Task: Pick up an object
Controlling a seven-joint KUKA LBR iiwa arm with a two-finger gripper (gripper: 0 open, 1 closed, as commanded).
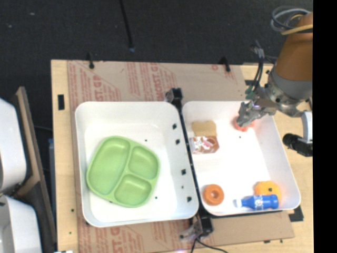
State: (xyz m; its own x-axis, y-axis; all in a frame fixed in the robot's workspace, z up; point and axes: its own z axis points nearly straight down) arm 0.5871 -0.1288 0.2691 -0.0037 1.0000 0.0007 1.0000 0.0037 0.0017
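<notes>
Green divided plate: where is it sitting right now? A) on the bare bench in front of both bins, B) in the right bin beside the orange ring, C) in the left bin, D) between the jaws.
C: the green divided plate lies flat on the floor of the left bin, apart from the items in the right bin.

Smooth glossy plastic forms the green plate (123,171) and white bins (84,141); the bench (68,88) looks matt wood.
</notes>
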